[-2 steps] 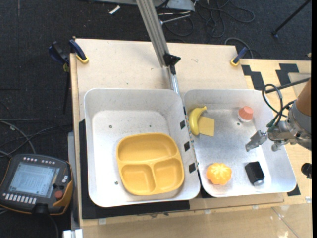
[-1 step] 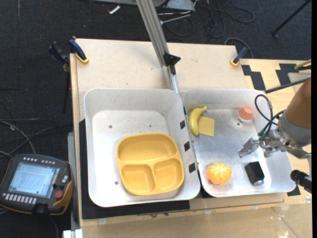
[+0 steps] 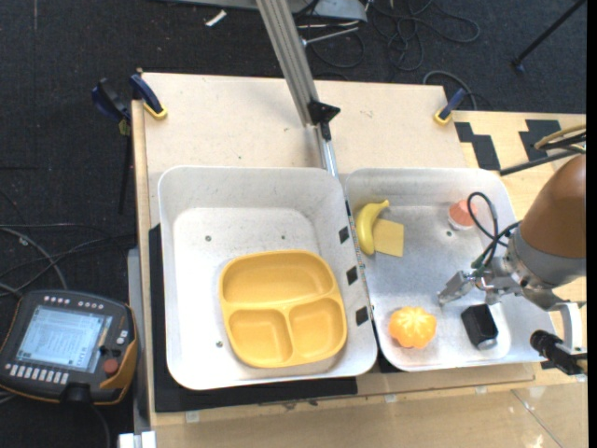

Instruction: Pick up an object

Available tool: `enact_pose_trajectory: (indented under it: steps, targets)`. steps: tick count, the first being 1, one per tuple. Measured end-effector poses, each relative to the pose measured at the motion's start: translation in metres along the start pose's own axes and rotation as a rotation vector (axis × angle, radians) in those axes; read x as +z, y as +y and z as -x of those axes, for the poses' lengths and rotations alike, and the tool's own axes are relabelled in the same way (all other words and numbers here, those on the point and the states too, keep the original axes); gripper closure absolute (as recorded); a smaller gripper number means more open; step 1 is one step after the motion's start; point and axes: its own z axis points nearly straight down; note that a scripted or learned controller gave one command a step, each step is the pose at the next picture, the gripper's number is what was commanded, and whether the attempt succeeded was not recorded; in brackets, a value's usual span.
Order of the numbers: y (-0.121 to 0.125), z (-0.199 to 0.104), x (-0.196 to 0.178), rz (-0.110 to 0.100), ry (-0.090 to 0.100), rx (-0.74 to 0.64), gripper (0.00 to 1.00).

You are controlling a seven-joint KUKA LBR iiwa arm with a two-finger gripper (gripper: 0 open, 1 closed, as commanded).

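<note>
The right bin (image 3: 424, 217) holds a yellow banana (image 3: 369, 222) lying against a yellow wedge-shaped block (image 3: 390, 238) near its back left. An orange fruit (image 3: 411, 328) rests at the front of this bin. A small pink-red object (image 3: 461, 214) lies at the back right. My gripper (image 3: 464, 288) hangs low over the right half of this bin, to the right of the orange fruit and apart from it. A small black block (image 3: 480, 326) sits just below the gripper; I cannot tell whether it is loose or part of the arm.
The left bin (image 3: 187, 203) holds a yellow divided plate (image 3: 281, 307). A slanted metal pole (image 3: 291, 49) crosses the back of the bench down to the bins' junction. Clamps (image 3: 149, 101) sit at the bench's back corners. A teach pendant (image 3: 61, 343) lies off the bench at the left.
</note>
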Motion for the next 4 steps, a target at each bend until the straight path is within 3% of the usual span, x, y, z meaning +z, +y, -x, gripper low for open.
enact_pose_trajectory:
  steps: [1, 2, 3, 4]
  targets:
    - [0.001, 0.000, -0.012, 0.004, -0.001, -0.001, 1.00]
    - [0.004, -0.004, -0.075, 0.006, -0.002, -0.004, 1.00]
    - [0.006, -0.004, -0.112, 0.005, -0.002, -0.004, 1.00]
    - [0.012, -0.056, -0.127, 0.003, 0.001, -0.009, 1.00]
